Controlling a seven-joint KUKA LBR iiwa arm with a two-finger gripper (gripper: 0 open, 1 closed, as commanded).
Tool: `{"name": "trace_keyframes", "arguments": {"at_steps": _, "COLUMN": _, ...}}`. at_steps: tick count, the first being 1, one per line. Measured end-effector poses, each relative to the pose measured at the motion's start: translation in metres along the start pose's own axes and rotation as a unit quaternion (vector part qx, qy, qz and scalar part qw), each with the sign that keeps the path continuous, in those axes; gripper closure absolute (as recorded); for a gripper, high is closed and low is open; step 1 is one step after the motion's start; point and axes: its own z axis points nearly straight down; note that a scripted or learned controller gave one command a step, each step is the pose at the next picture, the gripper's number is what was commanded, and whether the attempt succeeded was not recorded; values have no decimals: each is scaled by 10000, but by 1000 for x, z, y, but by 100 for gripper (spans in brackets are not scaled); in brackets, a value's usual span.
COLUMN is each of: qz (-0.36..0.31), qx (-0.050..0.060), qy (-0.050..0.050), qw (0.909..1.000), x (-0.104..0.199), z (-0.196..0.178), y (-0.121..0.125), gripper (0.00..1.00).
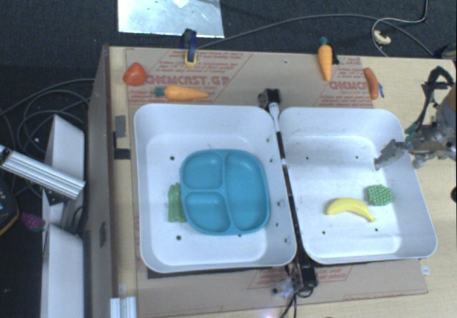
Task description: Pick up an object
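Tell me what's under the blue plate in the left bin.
The blue plate rests on the left bin's white floor. A green object sticks out at its left edge; whether it continues underneath is hidden by the plate.

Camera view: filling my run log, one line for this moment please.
pincer: above right bin's right edge | yellow plastic banana: right bin floor, untouched | small green knobbly ball: beside it
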Motion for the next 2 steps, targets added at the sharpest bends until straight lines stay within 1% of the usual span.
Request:
{"name": "trace_keyframes", "arguments": {"at_steps": 1, "qz": -2, "qx": 3, "qy": 5, "qw": 10000, "x": 60, "z": 67, "y": 38, "gripper": 0}}
{"name": "trace_keyframes", "arguments": {"at_steps": 2, "qz": 10, "qx": 13, "qy": 6, "qw": 10000, "x": 78, "z": 128, "y": -26, "gripper": 0}}
